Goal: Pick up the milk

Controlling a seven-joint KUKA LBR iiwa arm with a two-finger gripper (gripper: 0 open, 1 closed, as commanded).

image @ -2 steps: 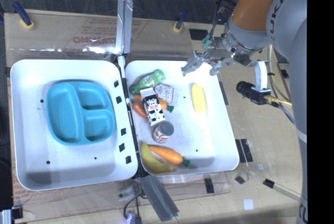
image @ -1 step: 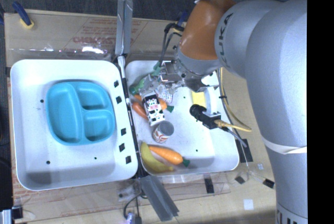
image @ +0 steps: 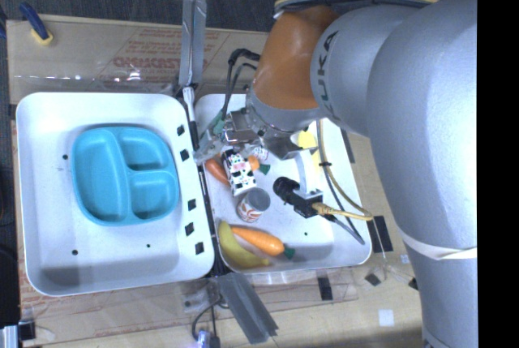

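milk carton (image: 238, 173) in right bin (image: 349, 249), under the gripper (image: 235, 145) | can't tell if it's grabbing | risk imo: carrot (image: 216, 169) and cup (image: 252, 207) crowd it, carton could slip

one fixed camera looks down at a slant on both bins (image: 32, 176); the arm (image: 405, 79) enters from the right.
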